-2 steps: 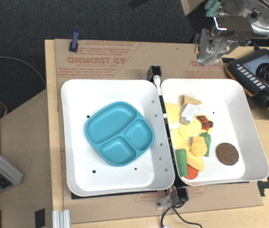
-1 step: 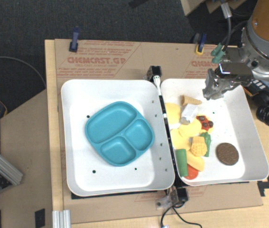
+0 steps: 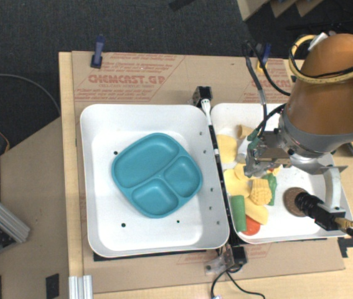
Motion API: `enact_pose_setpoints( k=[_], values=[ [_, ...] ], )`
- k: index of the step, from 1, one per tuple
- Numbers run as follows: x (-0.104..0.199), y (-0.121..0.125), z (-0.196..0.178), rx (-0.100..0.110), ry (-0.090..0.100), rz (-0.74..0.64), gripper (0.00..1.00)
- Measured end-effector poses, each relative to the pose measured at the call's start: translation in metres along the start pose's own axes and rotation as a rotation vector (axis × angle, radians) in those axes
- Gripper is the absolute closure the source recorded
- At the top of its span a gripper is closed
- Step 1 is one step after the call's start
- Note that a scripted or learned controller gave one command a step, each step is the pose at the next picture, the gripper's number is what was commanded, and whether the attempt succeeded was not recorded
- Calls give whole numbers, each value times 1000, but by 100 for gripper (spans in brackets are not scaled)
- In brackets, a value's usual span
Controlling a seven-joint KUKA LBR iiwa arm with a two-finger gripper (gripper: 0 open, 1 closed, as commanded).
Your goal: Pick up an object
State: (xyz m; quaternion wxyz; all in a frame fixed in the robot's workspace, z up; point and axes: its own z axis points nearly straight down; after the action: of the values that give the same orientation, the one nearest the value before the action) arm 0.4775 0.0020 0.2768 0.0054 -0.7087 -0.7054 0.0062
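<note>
Your gripper (image 3: 264,166) hangs over the corn (image 3: 260,192) near the right bin's (image 3: 301,232) left wall; you cannot tell its state. The corn looks like light, stiff, slick plastic: grip across its ridged middle.

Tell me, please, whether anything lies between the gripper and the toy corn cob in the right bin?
Nothing visible does. The gripper hangs directly over the toy corn cob in the right bin, with other toy food packed beside the cob, not over it.
</note>
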Motion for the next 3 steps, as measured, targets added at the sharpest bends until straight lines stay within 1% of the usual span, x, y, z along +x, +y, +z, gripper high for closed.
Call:
enact_pose_setpoints(
  k=[1, 2, 3],
  values=[
    [81, 1, -81, -26, 4, -14, 100],
    [106, 23, 11, -6, 0, -6, 100],
    [204, 17, -17, -20, 6, -16, 100]
  ],
)
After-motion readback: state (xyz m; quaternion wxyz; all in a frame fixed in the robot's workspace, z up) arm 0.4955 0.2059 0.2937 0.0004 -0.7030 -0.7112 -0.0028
